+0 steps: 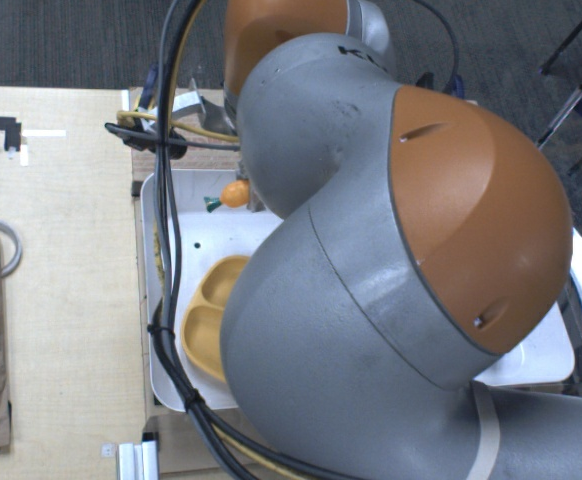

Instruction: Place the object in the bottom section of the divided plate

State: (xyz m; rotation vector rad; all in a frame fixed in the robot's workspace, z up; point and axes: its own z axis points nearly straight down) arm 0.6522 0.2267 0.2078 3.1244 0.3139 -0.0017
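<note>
A: What's sitting on the pale wooden surface [61,268]?
B: A white bin [171,368], with the grey arm [371,298] looming over it.
A: The object?
B: An orange toy [234,194] is lying at twelve o'clock of the yellow divided plate [206,318], apart from it. The claw's state, I cannot tell

Even, bright overhead light with soft shadows. The arm [391,268], close to the lens, looks slightly soft, with dull sheen on its orange shell. The tabletop [61,268] at left is sharp, without glare.
</note>
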